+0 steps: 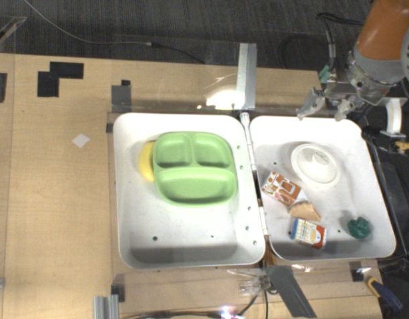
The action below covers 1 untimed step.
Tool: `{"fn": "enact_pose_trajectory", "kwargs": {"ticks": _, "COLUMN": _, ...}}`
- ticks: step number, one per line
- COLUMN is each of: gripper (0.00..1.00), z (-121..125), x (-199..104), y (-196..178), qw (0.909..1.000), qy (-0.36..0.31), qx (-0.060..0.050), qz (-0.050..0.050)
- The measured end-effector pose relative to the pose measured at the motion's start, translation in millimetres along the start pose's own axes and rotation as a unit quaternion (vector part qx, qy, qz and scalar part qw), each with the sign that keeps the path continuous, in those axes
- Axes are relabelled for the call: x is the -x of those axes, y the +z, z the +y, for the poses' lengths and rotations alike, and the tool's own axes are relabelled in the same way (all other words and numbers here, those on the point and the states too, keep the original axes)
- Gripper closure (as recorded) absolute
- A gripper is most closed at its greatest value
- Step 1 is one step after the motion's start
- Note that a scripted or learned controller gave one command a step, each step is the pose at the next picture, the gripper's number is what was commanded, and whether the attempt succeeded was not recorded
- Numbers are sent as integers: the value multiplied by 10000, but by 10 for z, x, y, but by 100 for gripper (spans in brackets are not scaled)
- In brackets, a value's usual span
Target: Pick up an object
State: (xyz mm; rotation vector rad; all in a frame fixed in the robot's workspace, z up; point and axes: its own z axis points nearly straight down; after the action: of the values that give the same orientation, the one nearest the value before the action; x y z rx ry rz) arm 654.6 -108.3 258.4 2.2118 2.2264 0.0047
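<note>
My gripper (pixel 322 110) hangs above the far edge of the right bin (pixel 374 178), its two fingers spread open with nothing between them. Below it in that bin a white bowl (pixel 315 163) lies upside down. Nearer the front are an orange-and-white packet (pixel 282 189), a tan wedge (pixel 305 211), a small carton (pixel 306 232) and a dark green lump (pixel 358 228). In the left bin (pixel 131 231) rests a green divided plate (pixel 193 167), with a yellow object (pixel 145 161) poking out from its left side.
A metal post (pixel 247 75) stands upright behind the seam between the bins. Cables (pixel 337 25) trail behind the arm at the upper right. The wooden bench (pixel 51 198) stretches to the left of the bins.
</note>
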Motion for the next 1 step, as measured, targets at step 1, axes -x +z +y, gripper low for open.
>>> {"fn": "enact_pose_trajectory", "kwargs": {"ticks": 1, "gripper": 0, "z": -852, "x": 125, "y": 952, "qw": 9990, "qy": -437, "qx": -13, "qz": 2}}
